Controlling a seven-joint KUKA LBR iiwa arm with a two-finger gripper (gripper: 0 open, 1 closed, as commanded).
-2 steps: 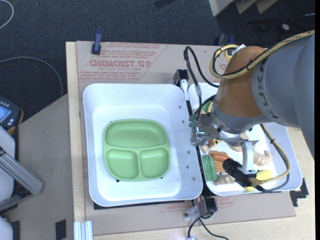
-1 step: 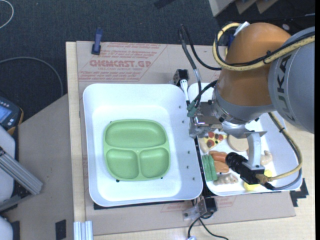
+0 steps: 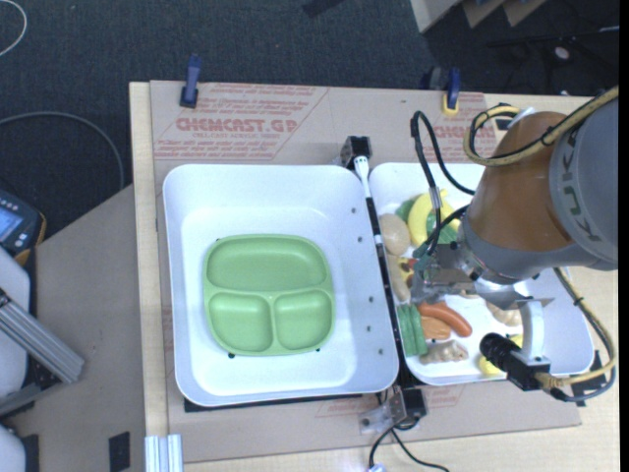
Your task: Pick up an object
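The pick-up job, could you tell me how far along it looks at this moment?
Done: the arm has reached over the right bin, with the gripper down among the toy food. In hand: nothing visibly between its fingers; the orange hot dog and the banana lie in the bin. Left: grasping and lifting one item. The green tray sits in the left bin.

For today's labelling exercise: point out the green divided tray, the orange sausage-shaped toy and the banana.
green divided tray (image 3: pixel 267 262), camera view, top compartment.
orange sausage-shaped toy (image 3: pixel 447 318), camera view, its middle.
banana (image 3: pixel 423 216), camera view, yellow body.
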